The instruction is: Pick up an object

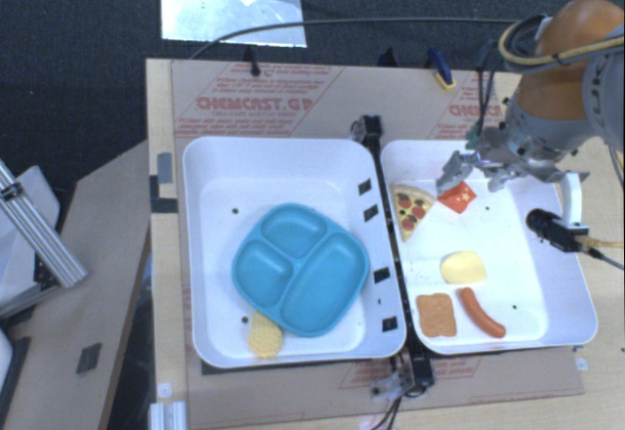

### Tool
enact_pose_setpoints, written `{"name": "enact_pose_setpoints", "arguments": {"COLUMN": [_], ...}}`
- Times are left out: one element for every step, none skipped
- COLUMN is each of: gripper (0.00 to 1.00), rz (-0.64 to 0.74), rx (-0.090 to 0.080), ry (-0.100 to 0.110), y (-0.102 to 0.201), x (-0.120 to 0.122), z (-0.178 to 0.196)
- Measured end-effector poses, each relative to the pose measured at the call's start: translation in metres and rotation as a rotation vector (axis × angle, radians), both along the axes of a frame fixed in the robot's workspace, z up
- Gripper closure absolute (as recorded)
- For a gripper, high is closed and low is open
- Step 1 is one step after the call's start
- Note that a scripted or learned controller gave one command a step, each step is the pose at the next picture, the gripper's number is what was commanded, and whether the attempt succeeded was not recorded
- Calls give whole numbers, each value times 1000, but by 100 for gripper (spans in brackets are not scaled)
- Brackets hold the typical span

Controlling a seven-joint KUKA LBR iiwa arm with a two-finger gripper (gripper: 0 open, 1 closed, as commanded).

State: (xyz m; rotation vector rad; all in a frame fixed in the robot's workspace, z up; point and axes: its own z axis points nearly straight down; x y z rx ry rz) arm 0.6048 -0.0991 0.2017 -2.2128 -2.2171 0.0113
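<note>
**Arm over the right bin, red piece right by the gripper**

So here's the bench from above: two white bins side by side. The left bin (210,174) has a blue tray (300,268) with three compartments sitting in the middle, and a round yellow cracker (264,337) tucked at the tray's near edge, partly under it.

The right bin (566,321) has the food toys. A pizza slice (411,207) lies close to the divider between the bins. A pale yellow lump (462,268) sits about mid-bin. In front of that, an orange toast-looking square (437,314) and a red sausage (481,312) lie side by side, just apart.

The arm (566,66) comes in from the right, and the gripper (476,171) hangs over the far part of the right bin. A small red piece (456,196) sits just below the grey fingers (455,167), touching or nearly so. Honestly I can't tell from this angle whether the fingers are spread or closed, or whether they actually have the red piece. It might just be lying on the bin floor under them.
</note>
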Motion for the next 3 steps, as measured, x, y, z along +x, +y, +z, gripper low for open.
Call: {"name": "enact_pose_setpoints", "arguments": {"gripper": [0, 0, 0], "rz": [2, 0, 0], "rx": [-1, -2, -1], "ry": [-13, -10, -9], "y": [0, -3, -4], "x": [3, 1, -9], "z": [8, -35, -82]}}
